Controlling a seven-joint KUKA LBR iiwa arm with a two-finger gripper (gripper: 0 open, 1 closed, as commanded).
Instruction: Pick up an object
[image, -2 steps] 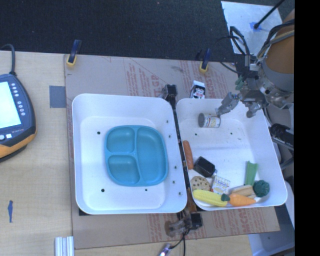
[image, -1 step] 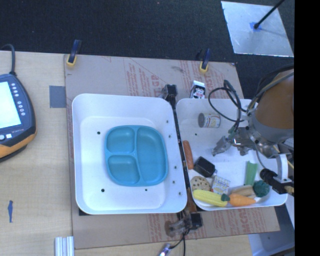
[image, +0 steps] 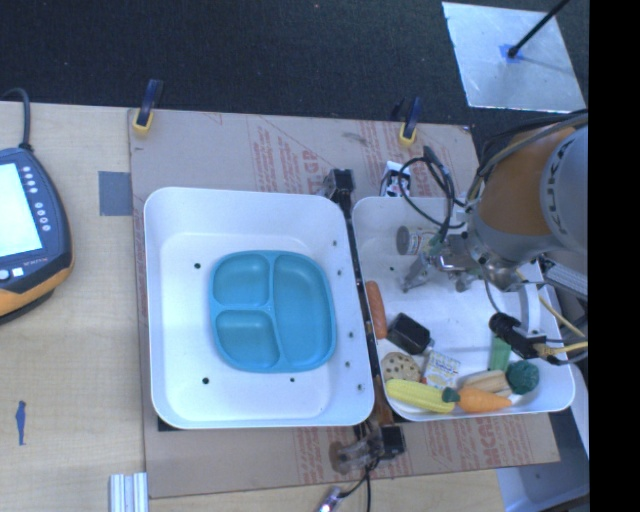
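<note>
The carrot (image: 483, 402) at lower right is judged light, rigid, slippery; mid-body grasping is advised. The gripper (image: 437, 268) state cannot be told.

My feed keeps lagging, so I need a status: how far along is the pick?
Nothing looks picked yet. The toys, including the corn, carrot, broccoli and a black block, all lie in the right bin's near end. The gripper hangs over that bin's far part, with no toy near it. Left to do: move to a toy, grasp it and lift. The blue tray sits in the left bin.
</note>
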